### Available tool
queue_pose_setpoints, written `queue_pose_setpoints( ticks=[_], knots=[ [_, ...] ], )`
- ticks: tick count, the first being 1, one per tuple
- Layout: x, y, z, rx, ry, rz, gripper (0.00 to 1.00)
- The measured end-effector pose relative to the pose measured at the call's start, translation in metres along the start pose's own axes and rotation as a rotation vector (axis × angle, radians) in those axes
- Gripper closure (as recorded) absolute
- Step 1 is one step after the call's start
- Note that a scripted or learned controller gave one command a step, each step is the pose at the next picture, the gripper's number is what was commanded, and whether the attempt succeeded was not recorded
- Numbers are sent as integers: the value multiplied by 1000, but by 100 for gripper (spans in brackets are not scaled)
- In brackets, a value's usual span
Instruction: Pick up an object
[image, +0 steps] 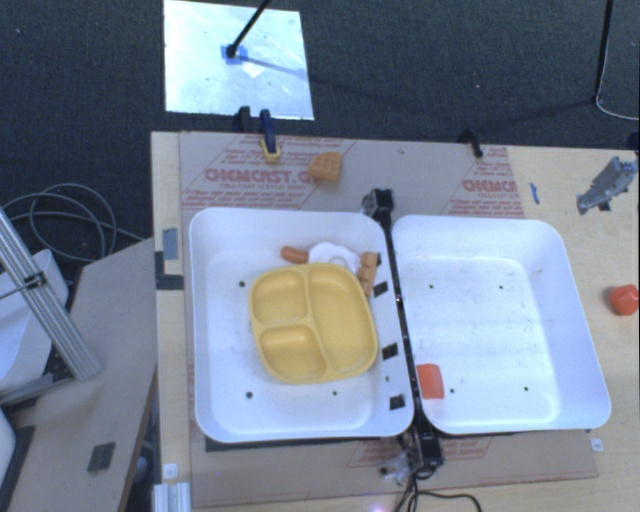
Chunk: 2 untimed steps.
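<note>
The easiest target is judged to be the red block, lying alone in the right bin close to its left wall. A straight descent should clear that wall. The jaws' opening cannot be told.

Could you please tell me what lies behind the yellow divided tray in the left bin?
Behind the yellow tray, toward the left bin's far wall, lie a small orange sausage-like piece, a white item and a tan piece. The tray's rim covers part of the white item.
</note>
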<state>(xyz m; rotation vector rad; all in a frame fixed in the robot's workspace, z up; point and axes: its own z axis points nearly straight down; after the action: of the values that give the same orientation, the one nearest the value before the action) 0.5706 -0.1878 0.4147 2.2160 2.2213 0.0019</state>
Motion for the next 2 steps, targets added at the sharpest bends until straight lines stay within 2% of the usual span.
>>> queue_pose_setpoints(
  ticks=[2],
  knots=[
    [0, 0, 0, 0, 0, 0, 0]
  ],
)
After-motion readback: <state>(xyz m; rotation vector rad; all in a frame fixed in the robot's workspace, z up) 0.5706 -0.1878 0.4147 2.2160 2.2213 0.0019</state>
